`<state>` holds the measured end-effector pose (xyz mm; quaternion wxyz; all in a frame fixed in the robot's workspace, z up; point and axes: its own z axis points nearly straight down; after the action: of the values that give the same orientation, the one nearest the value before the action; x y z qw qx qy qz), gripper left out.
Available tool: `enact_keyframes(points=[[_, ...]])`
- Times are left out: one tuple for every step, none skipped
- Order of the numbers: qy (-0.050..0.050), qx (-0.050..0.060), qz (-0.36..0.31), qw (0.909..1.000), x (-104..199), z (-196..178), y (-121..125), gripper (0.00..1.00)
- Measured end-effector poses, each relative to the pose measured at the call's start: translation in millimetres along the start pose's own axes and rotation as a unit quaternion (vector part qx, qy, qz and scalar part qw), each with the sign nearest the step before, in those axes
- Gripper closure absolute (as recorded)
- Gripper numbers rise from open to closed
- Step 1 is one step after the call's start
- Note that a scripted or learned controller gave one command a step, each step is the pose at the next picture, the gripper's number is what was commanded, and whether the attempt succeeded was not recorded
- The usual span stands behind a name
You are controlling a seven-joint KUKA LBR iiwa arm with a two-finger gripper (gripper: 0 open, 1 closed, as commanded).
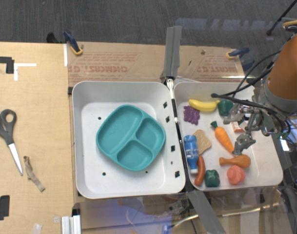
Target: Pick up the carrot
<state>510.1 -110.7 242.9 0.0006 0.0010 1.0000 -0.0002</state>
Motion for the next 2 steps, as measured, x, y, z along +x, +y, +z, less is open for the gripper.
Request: enact_keyframes(points=[[0.0, 0.0, -0.04, 0.9992, -21.8, 115.6, 1.6, 0.0], [-0.002, 0.0, -0.004, 1.0, -45.4, 149.9, -8.7, 0.0]])
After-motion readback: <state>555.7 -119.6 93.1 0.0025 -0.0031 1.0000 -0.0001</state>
